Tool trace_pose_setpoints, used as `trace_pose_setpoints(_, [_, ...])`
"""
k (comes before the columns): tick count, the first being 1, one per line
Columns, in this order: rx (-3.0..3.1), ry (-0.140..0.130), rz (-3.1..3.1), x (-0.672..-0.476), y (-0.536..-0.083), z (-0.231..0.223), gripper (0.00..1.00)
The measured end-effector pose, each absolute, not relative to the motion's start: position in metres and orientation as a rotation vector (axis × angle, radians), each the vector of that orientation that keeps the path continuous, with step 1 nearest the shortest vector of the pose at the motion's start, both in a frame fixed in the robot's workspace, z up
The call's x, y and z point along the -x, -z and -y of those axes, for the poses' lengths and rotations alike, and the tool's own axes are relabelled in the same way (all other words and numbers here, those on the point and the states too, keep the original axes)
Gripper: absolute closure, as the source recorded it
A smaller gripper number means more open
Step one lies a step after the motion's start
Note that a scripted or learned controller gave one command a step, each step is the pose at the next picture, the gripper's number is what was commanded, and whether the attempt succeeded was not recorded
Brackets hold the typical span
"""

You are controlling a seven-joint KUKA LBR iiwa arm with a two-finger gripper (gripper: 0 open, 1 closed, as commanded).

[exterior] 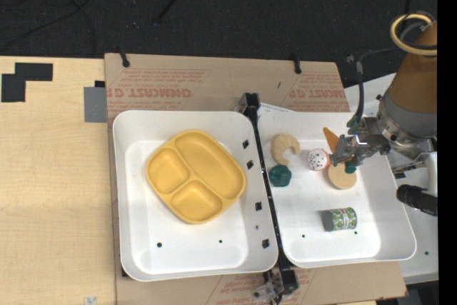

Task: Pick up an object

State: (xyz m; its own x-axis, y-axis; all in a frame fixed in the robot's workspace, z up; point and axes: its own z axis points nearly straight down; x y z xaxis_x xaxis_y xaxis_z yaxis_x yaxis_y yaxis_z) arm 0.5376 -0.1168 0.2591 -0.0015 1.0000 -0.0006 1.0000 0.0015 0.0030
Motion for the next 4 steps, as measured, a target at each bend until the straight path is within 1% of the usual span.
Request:
trace_pose_setpoints(1, [-2.218,0.000,-2.229,-0.546,-0.263,0.068,1.00])
trace_pose_setpoints(2, [-2.220,0.003,-2.230,-0.548,-0.249,0.022,1.00])
trace_pose_setpoints(3, [-2.221,0.005,-2.230,-0.559,-0.233,-0.027,1.00])
trace_pose_setpoints(4, [-2.218,0.002,-2.230,-0.569,-0.240,-0.074,1.00])
